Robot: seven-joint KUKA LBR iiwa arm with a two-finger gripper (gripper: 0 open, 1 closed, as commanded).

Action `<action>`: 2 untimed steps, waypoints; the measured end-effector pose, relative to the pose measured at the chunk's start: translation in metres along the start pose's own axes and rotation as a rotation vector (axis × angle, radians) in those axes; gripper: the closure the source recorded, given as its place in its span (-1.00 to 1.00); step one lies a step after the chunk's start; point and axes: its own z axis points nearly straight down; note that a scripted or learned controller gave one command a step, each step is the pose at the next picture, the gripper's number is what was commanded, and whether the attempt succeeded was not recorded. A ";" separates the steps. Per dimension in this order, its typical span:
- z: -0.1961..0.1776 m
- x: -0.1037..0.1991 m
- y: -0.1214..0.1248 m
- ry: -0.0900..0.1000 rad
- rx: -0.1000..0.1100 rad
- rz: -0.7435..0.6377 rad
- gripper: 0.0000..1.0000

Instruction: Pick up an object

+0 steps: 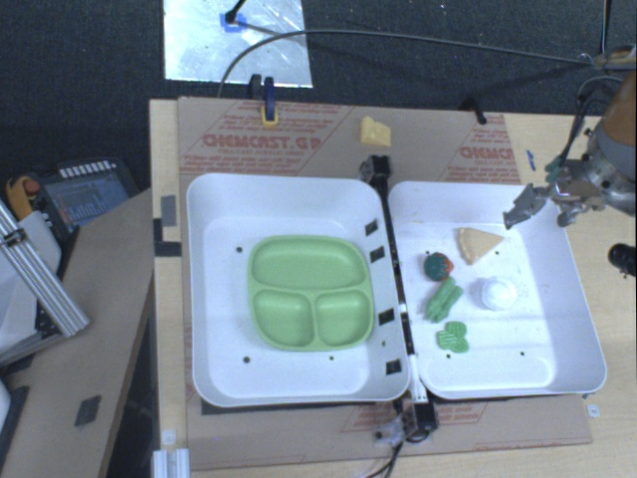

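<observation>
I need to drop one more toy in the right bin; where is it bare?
Bare: the right bin floor's near strip below the green piece, and its right side beyond the white ball. Crowded: the left-centre cluster around the wedge.

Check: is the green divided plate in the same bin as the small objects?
No, the green plate lies alone in the left bin; the small objects are in the right bin.

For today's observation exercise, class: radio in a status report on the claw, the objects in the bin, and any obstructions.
Claw above right bin's far edge, holding nothing. Nearest object: tan wedge, untouched. Nothing between them.
</observation>
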 end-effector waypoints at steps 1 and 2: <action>0.047 -0.007 -0.005 0.000 0.003 0.003 -1.00; 0.106 0.001 -0.006 0.001 0.004 0.001 -1.00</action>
